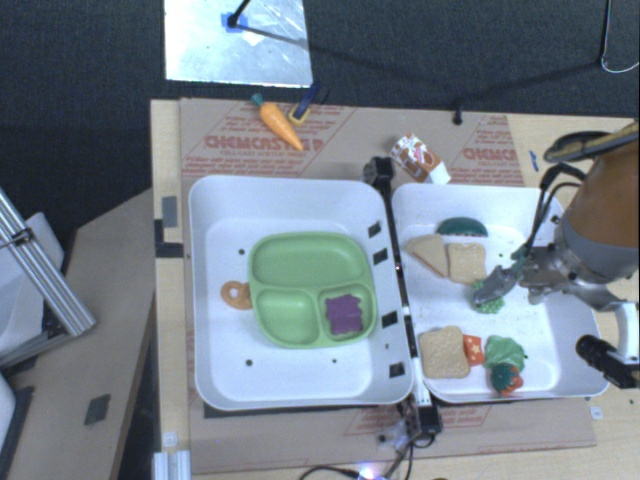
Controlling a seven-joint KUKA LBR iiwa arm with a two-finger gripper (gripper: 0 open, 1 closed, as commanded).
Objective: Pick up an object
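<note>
Right bin (560,383): tool (493,290) touching green toy (489,304), beside bread (465,262).

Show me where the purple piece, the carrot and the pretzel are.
purple piece (345,313), camera view, its middle, in the green tray's lower right compartment.
carrot (280,125), camera view, middle of its orange body.
pretzel (237,295), camera view, its ring.

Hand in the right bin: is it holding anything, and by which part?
Cannot be told. The hand sits low over a green item beside the bread slices, but the view is too blurred to show a grip.
</note>
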